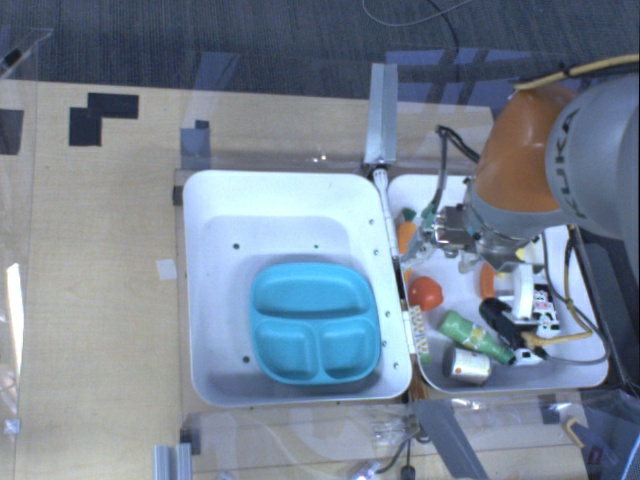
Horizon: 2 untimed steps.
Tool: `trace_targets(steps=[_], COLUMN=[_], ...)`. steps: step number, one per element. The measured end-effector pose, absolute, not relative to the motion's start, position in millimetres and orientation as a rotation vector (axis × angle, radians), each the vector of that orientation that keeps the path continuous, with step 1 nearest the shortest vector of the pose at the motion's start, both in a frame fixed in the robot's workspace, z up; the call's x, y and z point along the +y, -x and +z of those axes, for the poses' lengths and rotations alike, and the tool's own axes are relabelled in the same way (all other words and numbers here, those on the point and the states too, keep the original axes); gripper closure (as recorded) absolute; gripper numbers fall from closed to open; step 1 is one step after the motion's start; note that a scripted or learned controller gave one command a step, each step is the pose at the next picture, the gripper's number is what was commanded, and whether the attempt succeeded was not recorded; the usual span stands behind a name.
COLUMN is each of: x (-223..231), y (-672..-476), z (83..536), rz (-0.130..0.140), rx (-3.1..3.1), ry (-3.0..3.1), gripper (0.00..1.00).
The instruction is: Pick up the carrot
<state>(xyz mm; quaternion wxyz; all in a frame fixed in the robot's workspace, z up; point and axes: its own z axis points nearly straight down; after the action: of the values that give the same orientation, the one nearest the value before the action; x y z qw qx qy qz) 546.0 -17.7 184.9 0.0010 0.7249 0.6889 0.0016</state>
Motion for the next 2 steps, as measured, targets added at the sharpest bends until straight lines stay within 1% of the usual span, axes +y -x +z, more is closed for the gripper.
trace_targets(steps=[1, 2], x=[-3.1, -2.1], y=[-605.7, -607.0], z=[185.2, 196.4], rz=[0.005, 0.01], rx=[2.051, 2.057], ry=[-2.377, -2.367], gripper=[0.0, 1.0])
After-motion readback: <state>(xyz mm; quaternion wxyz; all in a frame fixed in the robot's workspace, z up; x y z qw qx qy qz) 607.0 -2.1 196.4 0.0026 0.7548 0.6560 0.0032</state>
